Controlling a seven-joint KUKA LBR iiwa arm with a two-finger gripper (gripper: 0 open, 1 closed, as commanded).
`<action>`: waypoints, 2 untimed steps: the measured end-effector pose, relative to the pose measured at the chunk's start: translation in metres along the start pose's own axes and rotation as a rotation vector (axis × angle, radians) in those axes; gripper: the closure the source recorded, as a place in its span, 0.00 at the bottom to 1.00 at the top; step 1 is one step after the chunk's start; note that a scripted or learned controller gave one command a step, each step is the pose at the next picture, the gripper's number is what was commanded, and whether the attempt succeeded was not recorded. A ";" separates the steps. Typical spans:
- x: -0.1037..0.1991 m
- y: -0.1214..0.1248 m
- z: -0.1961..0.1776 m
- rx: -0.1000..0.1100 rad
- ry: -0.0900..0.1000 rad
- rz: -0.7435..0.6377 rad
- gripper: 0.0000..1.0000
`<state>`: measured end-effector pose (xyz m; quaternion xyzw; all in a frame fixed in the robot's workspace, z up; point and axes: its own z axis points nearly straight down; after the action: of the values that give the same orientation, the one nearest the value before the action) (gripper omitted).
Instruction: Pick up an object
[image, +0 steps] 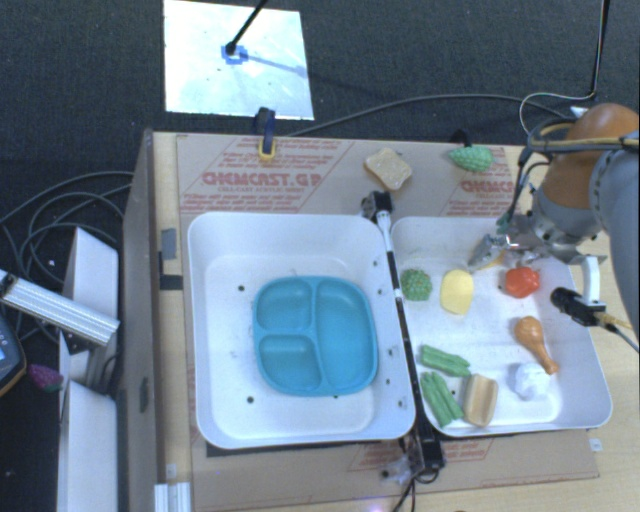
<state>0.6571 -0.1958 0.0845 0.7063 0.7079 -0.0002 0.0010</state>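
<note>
One red tomato sits just below-right of end effector; grip state unclear.

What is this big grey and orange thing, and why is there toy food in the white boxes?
That is a robot arm, grey with an orange band. The camera hangs above the bench and looks down at a slant, and the arm reaches in from the right.

At its end is a two-finger gripper, its hand. It hangs over the right white bin, close to a red tomato-like toy. I see nothing between its fingers.

That bin also holds a yellow rounded toy, a green broccoli-like toy, a toy chicken leg, two green pod-shaped toys, a tan bread-like toy and a small white lump.

The left white bin holds a blue divided plate.

The robot's job is to pick something up.
</note>
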 end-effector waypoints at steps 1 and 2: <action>0.000 0.002 -0.012 -0.004 -0.002 -0.003 1.00; 0.000 0.002 -0.012 -0.004 -0.002 -0.004 0.00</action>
<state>0.6587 -0.1955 0.0964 0.7048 0.7094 0.0006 0.0032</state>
